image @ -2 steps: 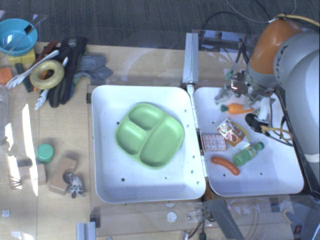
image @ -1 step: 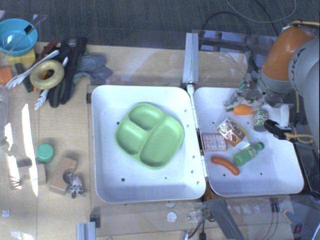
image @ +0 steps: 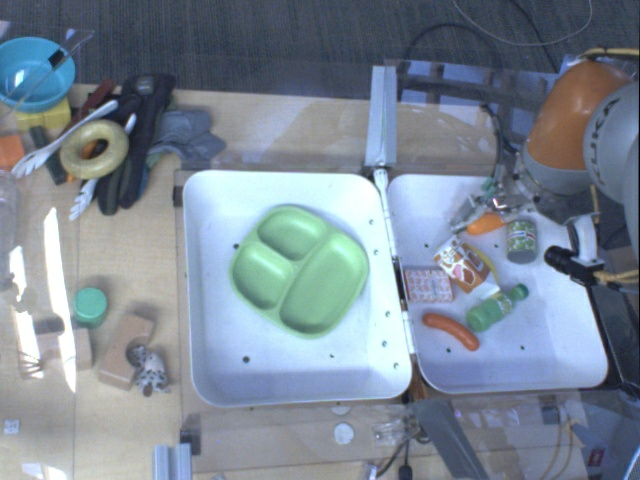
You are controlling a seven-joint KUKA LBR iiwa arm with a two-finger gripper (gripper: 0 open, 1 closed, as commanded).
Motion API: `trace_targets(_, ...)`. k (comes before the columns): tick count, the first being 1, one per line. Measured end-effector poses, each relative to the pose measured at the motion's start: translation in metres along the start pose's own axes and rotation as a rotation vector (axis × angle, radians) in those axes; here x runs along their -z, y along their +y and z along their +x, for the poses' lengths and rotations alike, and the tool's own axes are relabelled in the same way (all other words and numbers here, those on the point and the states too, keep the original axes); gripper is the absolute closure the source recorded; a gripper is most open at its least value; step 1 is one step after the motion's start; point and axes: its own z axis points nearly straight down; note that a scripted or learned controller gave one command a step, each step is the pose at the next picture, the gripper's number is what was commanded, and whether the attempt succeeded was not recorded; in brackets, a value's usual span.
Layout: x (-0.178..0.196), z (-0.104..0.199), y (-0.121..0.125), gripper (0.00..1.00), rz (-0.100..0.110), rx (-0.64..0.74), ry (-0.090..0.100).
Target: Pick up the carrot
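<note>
Just above the small can point(image: 521, 239) in the right bin point(image: 560, 368) lay the carrot point(image: 486, 224), probably a light, stiff, smooth toy best pinched across its thick middle, with the gripper point(image: 497, 200) touching or nearly over it, finger state impossible to tell.

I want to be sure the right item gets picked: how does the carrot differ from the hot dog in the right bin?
The carrot is orange and lies at the far side of the right bin, right under the gripper. The hot dog is darker red-orange and lies near the front, well away from the gripper. The carrot looks shorter and stubbier; the hot dog is longer and slimmer. Both are elongated toy foods lying flat.
</note>
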Motion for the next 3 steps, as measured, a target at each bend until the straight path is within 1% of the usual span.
trace_targets(1, 0.015, 0.001, 0.005, 1.00, -0.011, 0.004, -0.003)
trace_targets(2, 0.015, 0.001, 0.005, 0.00, -0.011, 0.004, -0.003)
trace_targets(3, 0.063, -0.038, -0.053, 0.00, 0.025, -0.055, 0.012)
